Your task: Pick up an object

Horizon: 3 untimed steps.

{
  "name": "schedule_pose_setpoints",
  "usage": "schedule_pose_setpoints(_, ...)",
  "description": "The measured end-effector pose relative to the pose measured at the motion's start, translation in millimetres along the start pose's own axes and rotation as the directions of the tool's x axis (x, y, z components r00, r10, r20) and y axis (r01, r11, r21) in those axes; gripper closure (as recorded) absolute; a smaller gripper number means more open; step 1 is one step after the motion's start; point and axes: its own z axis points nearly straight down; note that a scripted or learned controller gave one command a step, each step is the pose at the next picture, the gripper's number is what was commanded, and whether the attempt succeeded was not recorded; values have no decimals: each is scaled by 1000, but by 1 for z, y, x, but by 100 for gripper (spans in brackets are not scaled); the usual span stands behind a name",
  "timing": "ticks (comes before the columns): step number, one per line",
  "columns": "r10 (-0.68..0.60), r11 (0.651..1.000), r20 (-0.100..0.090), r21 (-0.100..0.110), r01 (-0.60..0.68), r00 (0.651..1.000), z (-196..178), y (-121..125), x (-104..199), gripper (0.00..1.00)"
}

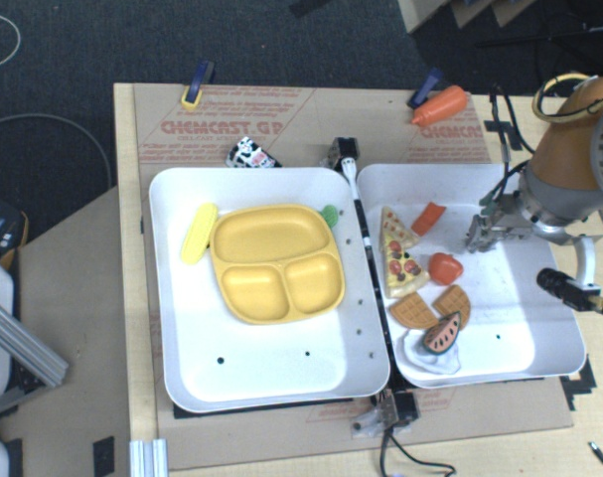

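Watermelon-slice toy (441, 333) lies well left of the hand (483, 235), whose state I cannot tell; closing there risks grabbing nothing.

A single fixed camera looks down from above the bench at a slant, far enough back to take in both white bins, the left bin (172, 296) and the right bin (539, 351), with dark floor beyond the far edge. The bench's far edge lies toward the frame's top, and the arm (569, 152) enters from the right side.
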Motion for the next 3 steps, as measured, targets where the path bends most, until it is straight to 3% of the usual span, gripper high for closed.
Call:
schedule_pose_setpoints(2, -1, 1000, 3, -9, 1, 1000, -108, 1, 4, 100)
schedule_pose_setpoints(3, -1, 1000, 3, -6, 1, 1000, -131, 2, 4, 100)
